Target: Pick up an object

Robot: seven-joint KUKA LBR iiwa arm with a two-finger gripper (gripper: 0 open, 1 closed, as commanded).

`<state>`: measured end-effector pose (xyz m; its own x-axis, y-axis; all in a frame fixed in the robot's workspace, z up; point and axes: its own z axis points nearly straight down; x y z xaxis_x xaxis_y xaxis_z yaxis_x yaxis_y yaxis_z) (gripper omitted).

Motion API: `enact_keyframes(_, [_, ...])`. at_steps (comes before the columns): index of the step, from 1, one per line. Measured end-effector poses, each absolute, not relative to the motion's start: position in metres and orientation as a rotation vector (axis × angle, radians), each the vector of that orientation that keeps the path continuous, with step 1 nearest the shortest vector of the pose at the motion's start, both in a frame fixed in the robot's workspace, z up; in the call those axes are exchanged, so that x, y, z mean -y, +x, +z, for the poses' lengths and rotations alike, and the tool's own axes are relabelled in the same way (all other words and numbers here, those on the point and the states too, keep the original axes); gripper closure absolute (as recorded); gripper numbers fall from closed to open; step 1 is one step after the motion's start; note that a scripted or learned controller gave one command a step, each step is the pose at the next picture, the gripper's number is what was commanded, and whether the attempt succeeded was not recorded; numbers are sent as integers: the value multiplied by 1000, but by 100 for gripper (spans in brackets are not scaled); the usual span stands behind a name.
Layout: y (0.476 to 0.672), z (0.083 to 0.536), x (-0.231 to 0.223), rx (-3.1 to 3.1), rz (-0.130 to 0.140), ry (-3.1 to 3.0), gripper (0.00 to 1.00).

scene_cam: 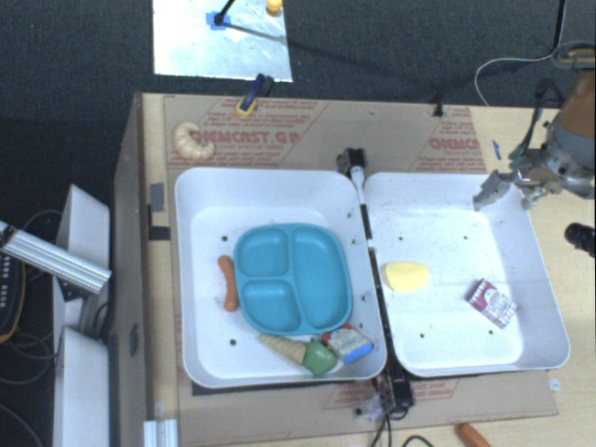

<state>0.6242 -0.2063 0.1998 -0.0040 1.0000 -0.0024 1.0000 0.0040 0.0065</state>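
Note:
In the right bin lie a pale yellow lump near the left wall and a red and white packet toward the front right. My gripper hovers over that bin's far right corner, well behind the packet, open with nothing between its fingers. The left bin holds a blue divided plate, an orange sausage to its left, and a cone with a green tip and a small blue box at the front.
A beige curled toy and a yellow and blue clip lie on the cardboard behind the left bin. A silver sheet lies farther back. An orange piece lies in front of the right bin.

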Motion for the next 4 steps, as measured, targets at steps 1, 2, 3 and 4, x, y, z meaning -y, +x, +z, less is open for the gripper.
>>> enact_keyframes(1, [555,119,207,-2223,-2,2222,0])
enact_keyframes(2, [670,163,206,-2223,5,2213,0])
enact_keyframes(3, [609,145,207,-2223,0,2218,0])
enact_keyframes(4, [554,128,207,-2222,0,2220,0])
